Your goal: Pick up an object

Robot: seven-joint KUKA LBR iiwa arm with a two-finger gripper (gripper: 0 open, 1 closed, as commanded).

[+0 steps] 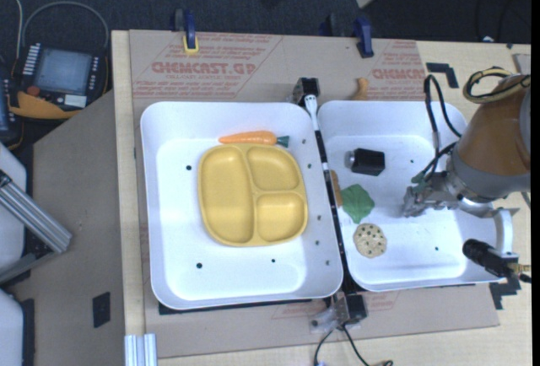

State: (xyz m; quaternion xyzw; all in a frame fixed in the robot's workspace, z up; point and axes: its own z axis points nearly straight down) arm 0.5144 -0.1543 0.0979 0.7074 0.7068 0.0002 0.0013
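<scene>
The jaws [413, 202] hung low in the right bin [439, 267] — whether spread or pressed together could not be told. Beside them lay a green object [358, 201], a cookie [369, 239] and a black block [368, 159] — none gripped.

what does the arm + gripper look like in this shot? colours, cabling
The arm is a thick rounded body: an orange-brown band above, grey toward the wrist. Black cables loop along its side, and a yellow-and-black bundle sits near its top. The gripper is a small grey metal assembly, too small to make out in detail.
</scene>
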